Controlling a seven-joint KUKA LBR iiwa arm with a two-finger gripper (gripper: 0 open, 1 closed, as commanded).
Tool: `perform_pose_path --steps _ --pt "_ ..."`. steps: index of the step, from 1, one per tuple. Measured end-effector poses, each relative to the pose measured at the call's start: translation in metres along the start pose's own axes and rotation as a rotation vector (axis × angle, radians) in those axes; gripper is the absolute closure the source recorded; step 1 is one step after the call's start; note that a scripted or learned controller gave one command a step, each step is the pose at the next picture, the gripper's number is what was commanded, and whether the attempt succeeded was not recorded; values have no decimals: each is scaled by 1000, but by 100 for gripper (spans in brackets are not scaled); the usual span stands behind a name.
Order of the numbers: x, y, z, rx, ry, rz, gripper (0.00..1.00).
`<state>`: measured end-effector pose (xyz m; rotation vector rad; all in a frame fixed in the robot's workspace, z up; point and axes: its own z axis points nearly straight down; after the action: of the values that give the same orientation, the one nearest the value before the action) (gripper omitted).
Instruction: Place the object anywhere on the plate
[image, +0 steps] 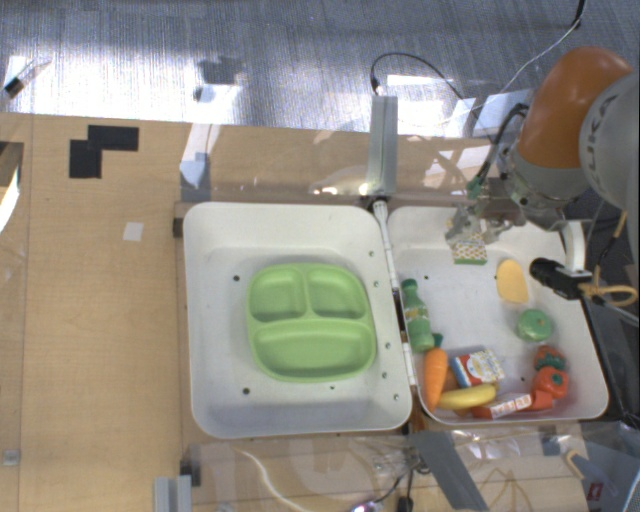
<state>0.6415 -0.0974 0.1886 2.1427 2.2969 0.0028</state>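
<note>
A green plate (311, 322) sits centred in the left bin (215, 300). At two o'clock from it, the hand (470, 238) pinches a small packet (469, 249) above the right bin's (590, 360) far corner. The shallow grip could slip crossing the divider.

bench (90, 300) — tan wood | floor (250, 40) — grey ribbed, glare patches
</note>
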Motion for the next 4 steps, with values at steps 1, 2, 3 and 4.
perform_pose_path --steps 1,2,3,4 --pt "0 0 0 0 0 0 0" --pt "1 3 -8 -2 1 -4 100" --pt "72 34 7 0 0 -40 100" --pt "122 37 6 0 0 -52 100"
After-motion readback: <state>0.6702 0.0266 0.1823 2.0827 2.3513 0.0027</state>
